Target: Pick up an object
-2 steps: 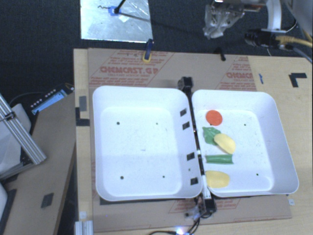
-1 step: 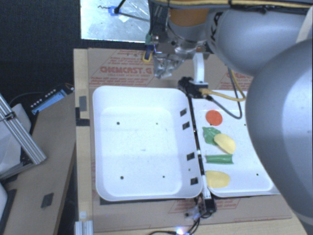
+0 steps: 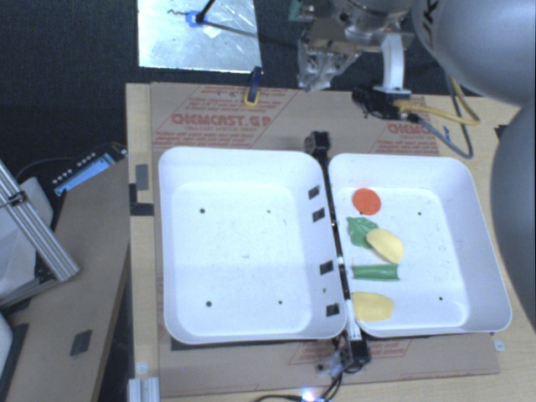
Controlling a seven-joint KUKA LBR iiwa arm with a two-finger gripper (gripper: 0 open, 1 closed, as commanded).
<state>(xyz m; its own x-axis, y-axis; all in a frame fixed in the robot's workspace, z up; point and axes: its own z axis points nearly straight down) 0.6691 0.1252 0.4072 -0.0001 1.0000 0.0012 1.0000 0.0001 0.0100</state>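
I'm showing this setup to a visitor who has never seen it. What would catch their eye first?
Probably the bright items clustered along the left side of the right bin: an orange disc, a green leafy piece, two yellow pieces and a green strip. Next, the big grey arm looming at the top right.

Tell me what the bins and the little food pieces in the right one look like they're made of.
The bins look like thin molded white plastic, smooth, with rounded rims and a soft sheen. The orange disc, green pieces and yellow pieces look like toy food, probably plastic or rubber: flat, saturated color. Which one is unclear.
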